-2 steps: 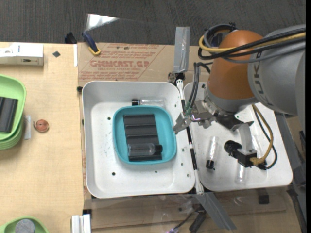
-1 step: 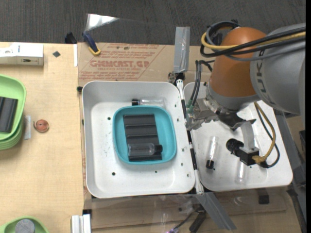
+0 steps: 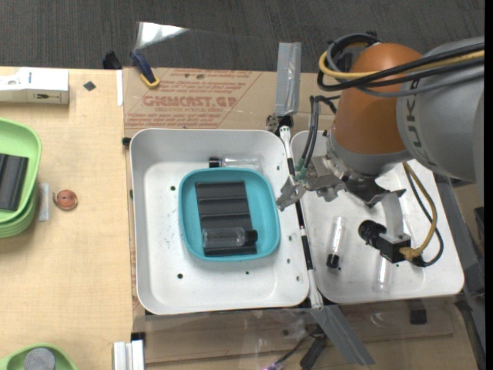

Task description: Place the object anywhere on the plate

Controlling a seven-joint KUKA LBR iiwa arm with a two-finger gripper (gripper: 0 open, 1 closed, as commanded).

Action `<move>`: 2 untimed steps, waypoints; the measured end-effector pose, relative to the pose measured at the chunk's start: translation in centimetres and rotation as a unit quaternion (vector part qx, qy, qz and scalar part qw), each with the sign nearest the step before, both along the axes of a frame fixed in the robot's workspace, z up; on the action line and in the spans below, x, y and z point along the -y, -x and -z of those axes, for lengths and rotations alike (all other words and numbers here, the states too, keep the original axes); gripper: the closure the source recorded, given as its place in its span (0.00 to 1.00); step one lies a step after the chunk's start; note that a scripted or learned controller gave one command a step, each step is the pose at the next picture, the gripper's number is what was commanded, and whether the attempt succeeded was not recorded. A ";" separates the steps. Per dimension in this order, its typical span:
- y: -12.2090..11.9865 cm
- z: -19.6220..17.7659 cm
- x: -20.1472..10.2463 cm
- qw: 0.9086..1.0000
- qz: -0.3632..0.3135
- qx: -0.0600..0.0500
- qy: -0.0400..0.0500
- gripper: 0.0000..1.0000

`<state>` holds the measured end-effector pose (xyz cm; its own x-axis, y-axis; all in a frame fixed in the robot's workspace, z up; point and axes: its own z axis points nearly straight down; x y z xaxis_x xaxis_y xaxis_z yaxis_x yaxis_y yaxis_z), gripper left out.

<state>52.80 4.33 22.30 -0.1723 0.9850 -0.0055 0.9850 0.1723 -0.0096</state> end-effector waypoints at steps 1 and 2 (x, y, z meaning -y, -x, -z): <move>0.0 0.0 0.0 1.000 0.000 0.000 0.000 0.00; -0.1 -0.8 0.2 1.000 0.001 0.000 0.001 1.00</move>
